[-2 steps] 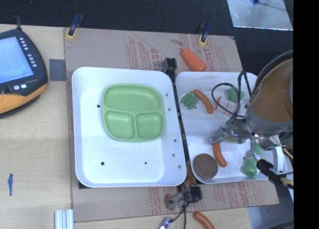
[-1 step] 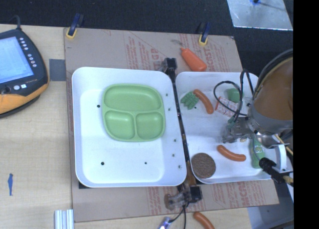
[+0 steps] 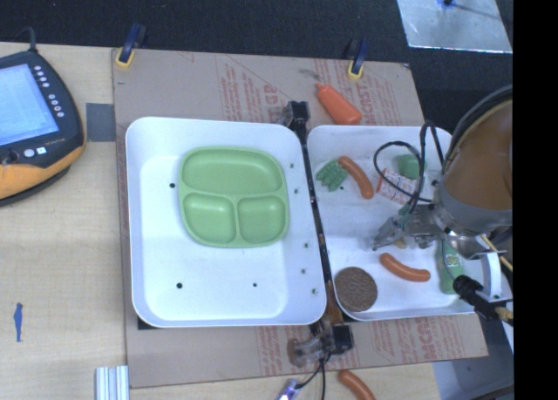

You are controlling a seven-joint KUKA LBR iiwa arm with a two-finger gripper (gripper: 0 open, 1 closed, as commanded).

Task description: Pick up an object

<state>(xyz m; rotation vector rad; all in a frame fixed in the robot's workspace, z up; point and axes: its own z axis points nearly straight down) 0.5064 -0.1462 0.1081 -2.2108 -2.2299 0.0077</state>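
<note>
A wooden worktop (image 3: 61,250) under a dark floor carries a cardboard sheet (image 3: 218,84) on which two white bins sit side by side. The left bin (image 3: 157,294) holds a green divided plate (image 3: 234,195) near its centre. The right bin (image 3: 349,141) holds the loose objects: a sausage (image 3: 356,177) and a green leafy piece (image 3: 330,175) at upper left, a green block (image 3: 406,166) near the upper right, a second sausage (image 3: 404,268) at lower centre, a brown disc (image 3: 356,288) at lower left, and a green bottle (image 3: 448,265) at the right edge. An orange carrot (image 3: 338,105) lies on the cardboard above the right bin, outside it. A pendant (image 3: 35,124) rests at the left edge of the frame. The arm (image 3: 475,172) reaches in from the right, and the gripper (image 3: 403,228) sits low over the middle of the right bin, just above the second sausage. Whether the gripper is released or clenched cannot be told; nothing can be made out in it. Judged from this, the pick is not yet done: every object lies in the bin or on the cardboard, and closing on one and lifting it remain.
</note>
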